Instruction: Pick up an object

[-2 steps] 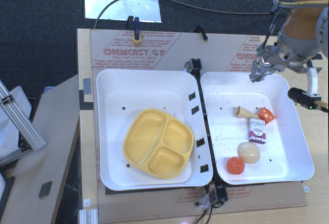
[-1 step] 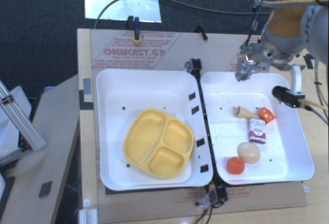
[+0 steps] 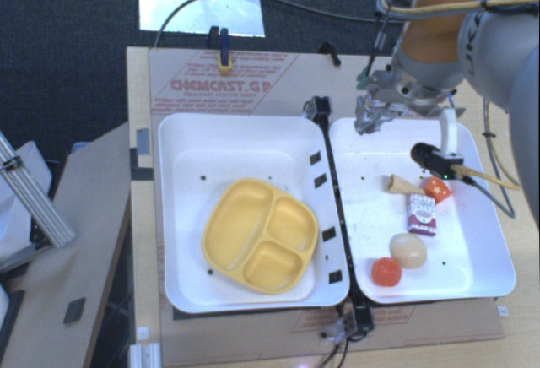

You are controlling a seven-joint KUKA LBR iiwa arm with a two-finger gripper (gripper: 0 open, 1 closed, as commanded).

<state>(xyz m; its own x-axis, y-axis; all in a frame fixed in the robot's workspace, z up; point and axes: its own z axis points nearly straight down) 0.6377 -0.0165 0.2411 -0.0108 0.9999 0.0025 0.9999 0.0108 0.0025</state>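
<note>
My gripper (image 3: 368, 121) hangs over the far left corner of the right bin (image 3: 485, 273), with nothing seen between its fingers. In that bin lie a tan cone-shaped piece (image 3: 402, 184), a small orange-red object (image 3: 436, 188), a red and white packet (image 3: 422, 213), a cream ball (image 3: 408, 251) and a red-orange ball (image 3: 386, 272). All of them sit nearer the camera and to the right of the gripper, well apart from it.
The left bin (image 3: 181, 147) holds a yellow tray (image 3: 260, 234) with three compartments. A black divider with clips (image 3: 325, 181) runs between the two bins. Cardboard (image 3: 228, 79) lies under the bins at the back.
</note>
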